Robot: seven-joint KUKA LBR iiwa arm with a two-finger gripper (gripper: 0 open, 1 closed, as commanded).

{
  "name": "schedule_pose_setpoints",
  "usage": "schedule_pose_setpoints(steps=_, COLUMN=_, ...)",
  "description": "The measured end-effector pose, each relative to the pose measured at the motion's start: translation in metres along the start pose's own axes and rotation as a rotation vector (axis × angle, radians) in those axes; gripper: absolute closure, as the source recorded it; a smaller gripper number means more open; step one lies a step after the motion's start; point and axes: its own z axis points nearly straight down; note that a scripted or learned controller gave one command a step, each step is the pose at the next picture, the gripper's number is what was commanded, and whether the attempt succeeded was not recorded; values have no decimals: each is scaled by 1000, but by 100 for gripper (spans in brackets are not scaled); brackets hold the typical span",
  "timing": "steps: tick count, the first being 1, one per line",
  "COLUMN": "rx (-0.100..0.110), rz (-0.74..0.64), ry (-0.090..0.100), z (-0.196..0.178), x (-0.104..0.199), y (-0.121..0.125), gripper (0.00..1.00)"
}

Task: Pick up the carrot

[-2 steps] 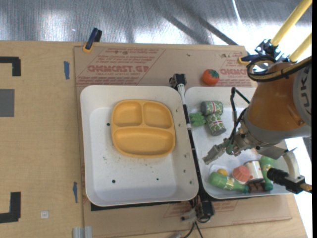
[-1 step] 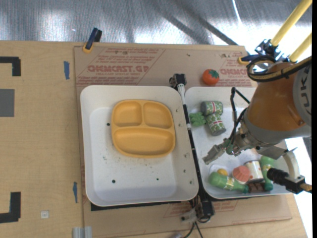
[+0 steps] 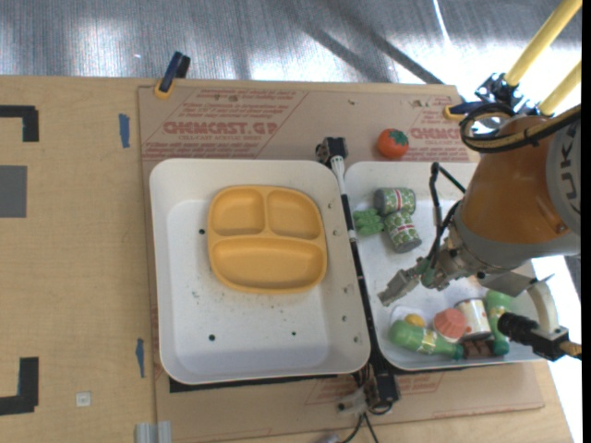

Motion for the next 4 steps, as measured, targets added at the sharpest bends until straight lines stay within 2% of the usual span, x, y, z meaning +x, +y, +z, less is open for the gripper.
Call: schedule_pose_setpoints(steps=4, rx=0, rz=0, ry=0, z=0, x=0, y=0, gripper=0)
